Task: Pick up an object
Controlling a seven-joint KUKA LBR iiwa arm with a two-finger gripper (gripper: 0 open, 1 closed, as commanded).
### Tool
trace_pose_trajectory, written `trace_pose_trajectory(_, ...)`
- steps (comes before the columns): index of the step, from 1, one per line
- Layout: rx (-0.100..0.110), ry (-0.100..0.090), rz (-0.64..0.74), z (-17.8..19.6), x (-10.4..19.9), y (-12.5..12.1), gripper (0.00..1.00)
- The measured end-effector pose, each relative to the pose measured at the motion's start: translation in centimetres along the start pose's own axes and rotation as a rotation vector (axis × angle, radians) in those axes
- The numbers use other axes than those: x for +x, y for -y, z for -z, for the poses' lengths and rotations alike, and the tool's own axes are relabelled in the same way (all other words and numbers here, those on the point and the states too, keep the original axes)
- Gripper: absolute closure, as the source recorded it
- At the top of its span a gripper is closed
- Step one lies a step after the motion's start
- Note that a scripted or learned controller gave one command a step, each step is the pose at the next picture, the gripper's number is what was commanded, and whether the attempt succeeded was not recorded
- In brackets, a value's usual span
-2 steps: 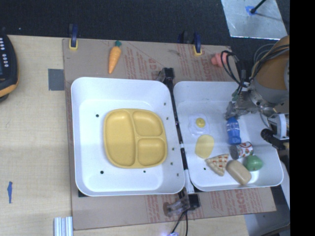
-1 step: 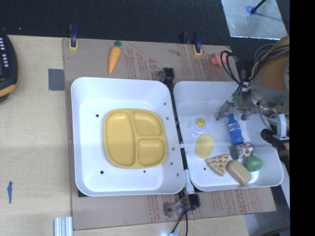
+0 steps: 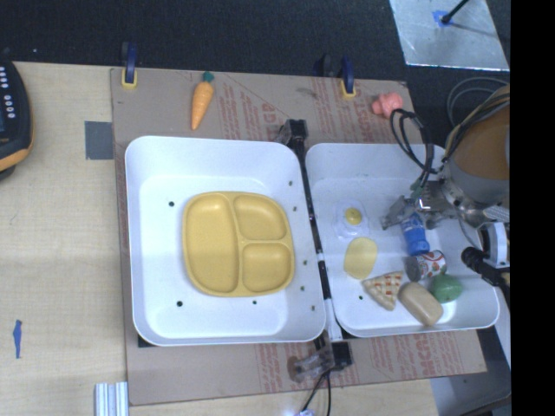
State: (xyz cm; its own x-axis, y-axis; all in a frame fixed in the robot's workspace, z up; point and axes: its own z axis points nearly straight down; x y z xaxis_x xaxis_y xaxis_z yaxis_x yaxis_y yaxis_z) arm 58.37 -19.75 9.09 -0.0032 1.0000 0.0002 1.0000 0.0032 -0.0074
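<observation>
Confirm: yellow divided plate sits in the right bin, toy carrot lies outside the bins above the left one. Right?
Not quite. The camera view shows the yellow divided plate in the left bin, not the right bin. The toy carrot does lie outside the bins, above the left one.

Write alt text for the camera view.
A robot arm's gripper reaches from the right into the right bin, above a cluster of toy foods including a pizza slice. The left bin holds a yellow divided plate; a toy carrot lies behind it.
</observation>
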Motion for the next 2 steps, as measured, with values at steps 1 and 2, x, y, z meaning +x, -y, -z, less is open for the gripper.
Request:
trace_pose_trajectory(1,-0.003,0.001,-0.001,1.2,-0.1,-0.2,1.00)
trace_pose_trajectory(2,-0.003,0.000,-0.001,5.4,1.2,5.8,1.00)
